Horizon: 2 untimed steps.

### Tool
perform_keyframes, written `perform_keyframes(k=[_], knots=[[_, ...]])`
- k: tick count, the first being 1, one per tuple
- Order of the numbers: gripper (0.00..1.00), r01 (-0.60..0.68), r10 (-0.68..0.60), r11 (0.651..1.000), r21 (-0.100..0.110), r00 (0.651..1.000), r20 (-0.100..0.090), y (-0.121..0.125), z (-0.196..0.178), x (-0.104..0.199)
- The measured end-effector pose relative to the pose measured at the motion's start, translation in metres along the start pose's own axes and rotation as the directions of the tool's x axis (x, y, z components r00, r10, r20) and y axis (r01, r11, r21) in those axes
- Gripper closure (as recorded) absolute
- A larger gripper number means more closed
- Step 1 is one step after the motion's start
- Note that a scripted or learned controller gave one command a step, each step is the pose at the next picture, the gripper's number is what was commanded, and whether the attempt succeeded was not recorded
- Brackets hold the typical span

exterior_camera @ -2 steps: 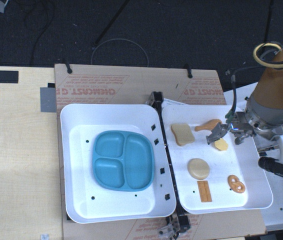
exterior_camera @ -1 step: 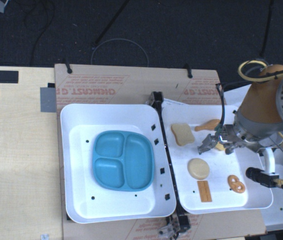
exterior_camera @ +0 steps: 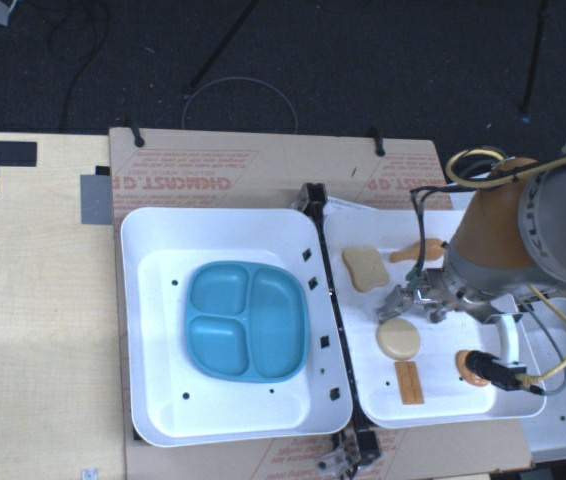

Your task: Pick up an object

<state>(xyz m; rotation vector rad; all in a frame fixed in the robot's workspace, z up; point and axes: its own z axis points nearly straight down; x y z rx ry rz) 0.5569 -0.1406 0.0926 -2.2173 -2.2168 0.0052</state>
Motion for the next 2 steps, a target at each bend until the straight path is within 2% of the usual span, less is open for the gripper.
perform_keyframes(k=[1,2], knots=[[0.0,-0.004,0.004,1.0,-0.002,1.0,0.0,-0.001,0.006,0.0],[1.0,-0.009,0.009,1.0,-0.002,1.0,0.001,-0.001,-0.005,-0.001]])
